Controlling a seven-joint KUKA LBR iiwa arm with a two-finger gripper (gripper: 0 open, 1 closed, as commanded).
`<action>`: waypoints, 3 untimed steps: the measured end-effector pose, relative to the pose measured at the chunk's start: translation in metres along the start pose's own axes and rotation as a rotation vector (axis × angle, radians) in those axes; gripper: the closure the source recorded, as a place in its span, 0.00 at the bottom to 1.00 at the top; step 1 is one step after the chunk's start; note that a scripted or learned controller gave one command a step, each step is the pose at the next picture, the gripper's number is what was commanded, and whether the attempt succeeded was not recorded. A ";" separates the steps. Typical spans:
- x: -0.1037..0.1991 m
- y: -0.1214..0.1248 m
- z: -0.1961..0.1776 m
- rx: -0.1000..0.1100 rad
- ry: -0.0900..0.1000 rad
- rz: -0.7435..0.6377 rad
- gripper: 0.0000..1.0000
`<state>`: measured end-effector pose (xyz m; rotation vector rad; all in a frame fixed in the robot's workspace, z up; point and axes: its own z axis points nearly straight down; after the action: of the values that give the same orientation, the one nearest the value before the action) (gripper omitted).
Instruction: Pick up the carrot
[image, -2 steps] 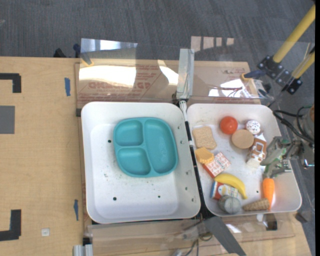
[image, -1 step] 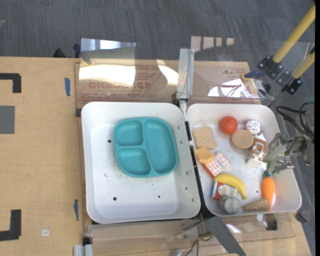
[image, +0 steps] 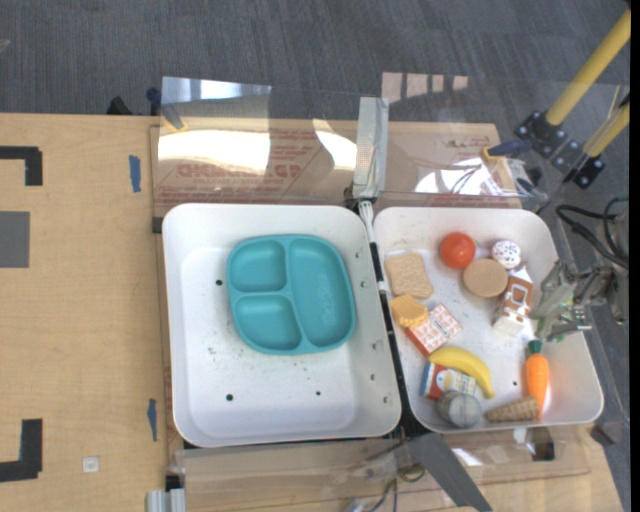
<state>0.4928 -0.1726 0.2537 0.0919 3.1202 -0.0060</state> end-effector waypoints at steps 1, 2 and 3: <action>0.008 -0.053 -0.025 -0.002 0.011 -0.213 1.00; -0.022 0.019 0.154 -0.003 0.009 -0.200 1.00; -0.010 -0.032 0.066 -0.002 0.008 -0.393 1.00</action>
<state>0.5023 -0.2052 0.1876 -0.5203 3.0869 -0.0093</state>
